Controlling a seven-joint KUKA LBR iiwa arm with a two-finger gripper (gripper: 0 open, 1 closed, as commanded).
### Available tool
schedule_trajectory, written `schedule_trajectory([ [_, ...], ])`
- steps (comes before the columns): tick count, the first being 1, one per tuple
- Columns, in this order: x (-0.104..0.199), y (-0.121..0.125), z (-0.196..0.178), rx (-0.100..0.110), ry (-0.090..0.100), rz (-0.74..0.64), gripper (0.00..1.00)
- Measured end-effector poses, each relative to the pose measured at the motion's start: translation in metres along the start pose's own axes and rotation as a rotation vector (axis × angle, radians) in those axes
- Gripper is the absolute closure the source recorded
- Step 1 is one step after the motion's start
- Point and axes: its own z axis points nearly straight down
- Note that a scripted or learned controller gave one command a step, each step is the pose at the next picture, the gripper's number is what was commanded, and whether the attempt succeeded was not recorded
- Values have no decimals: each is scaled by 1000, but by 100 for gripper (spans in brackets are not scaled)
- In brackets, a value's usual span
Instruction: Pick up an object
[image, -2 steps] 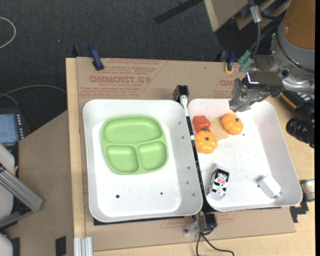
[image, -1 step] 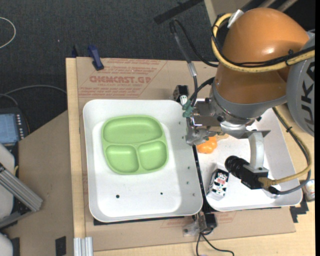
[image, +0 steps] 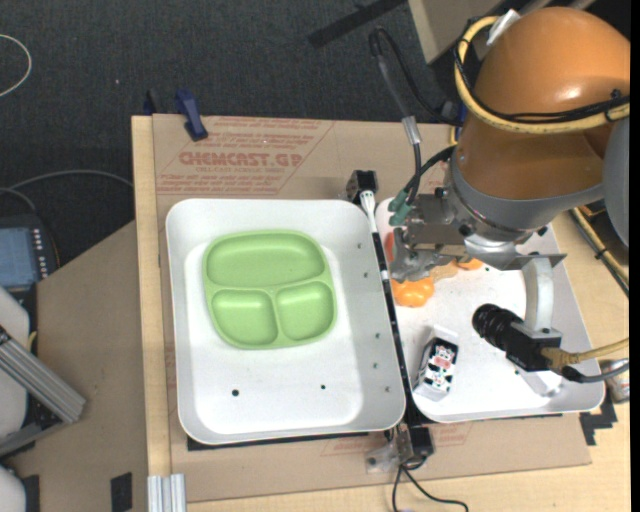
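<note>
My wrist band (image: 545, 75) is orange over grey. A pale green tray (image: 268, 288) sits in a white bin (image: 195, 370). Beside it lie an orange object (image: 413, 292) and a black-and-white one (image: 438, 364).

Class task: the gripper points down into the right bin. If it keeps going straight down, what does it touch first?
Most likely the orange object just below the gripper, in the right bin; depth is hard to judge.

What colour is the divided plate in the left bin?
Light green. The divided plate, with three compartments, shows clearly in the camera view, lying in the left white bin.
</note>
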Motion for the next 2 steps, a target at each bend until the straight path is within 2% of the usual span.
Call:
schedule_trajectory([
  [1, 35, 0, -67, -9, 4, -7, 100],
  [2, 62, 0, -72, -3, 1, -5, 100],
])
